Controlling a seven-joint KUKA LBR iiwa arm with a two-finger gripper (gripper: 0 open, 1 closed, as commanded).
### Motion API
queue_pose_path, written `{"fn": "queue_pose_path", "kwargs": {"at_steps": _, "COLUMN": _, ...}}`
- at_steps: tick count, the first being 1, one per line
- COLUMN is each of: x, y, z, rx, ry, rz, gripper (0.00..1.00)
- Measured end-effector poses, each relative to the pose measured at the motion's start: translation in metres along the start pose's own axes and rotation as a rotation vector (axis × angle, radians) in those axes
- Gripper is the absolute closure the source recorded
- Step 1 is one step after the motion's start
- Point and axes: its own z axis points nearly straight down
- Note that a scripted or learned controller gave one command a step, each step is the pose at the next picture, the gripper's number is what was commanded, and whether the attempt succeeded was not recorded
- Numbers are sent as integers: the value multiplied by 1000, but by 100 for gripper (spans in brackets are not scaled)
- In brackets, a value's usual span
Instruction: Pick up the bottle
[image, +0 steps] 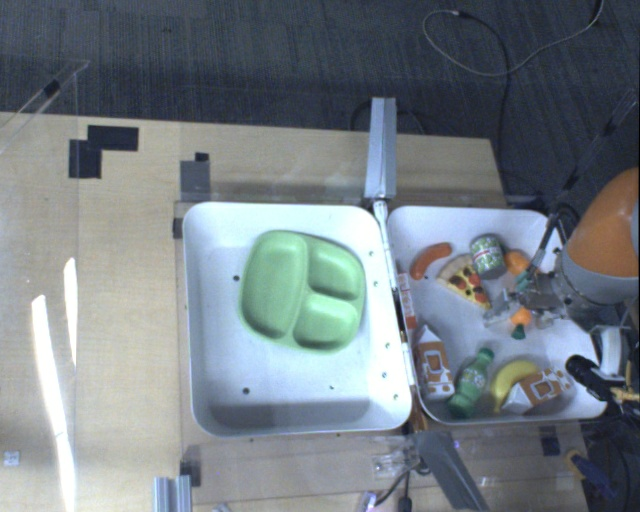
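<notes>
Green plastic marks your target: the bottle (469, 380) lies on its side in the right bin (455, 322), close to that bin's near wall. Its long axis runs on a slant, with the pale cap end pointing up and to the right toward the bin's middle and the darker base end pointing down and to the left toward the near-left corner. You see a small carton (432, 364) just to its left and a banana (514, 376) just to its right, both very near it; whether either touches it you cannot tell.

Your gripper (527, 296) sits well apart from the bottle, low over the far-right part of the same bin, among an orange piece (519, 319), a pizza slice toy (466, 281), a round tin (487, 254) and a sausage toy (431, 258). Whether the fingers are spread or pressed together you cannot tell, since the wrist metalwork blurs into the clutter there. Nothing shows between them.

You find the left bin (210, 300) holding a green divided tray (301, 290) set slightly askew. Both bins rest side by side on a pale wooden counter (120, 330), with a metal bracket (381, 150) at the seam on the far side. Beyond the counter lies dark carpet (250, 50) with a thin cable (480, 60) looping across it
</notes>
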Motion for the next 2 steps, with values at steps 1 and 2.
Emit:
{"fn": "queue_pose_path", "kwargs": {"at_steps": 1, "x": 62, "y": -22, "z": 4, "rx": -10, "ry": 0, "rz": 114, "gripper": 0}}
{"fn": "queue_pose_path", "kwargs": {"at_steps": 2, "x": 64, "y": -57, "z": 3, "rx": -13, "ry": -1, "rz": 102, "gripper": 0}}
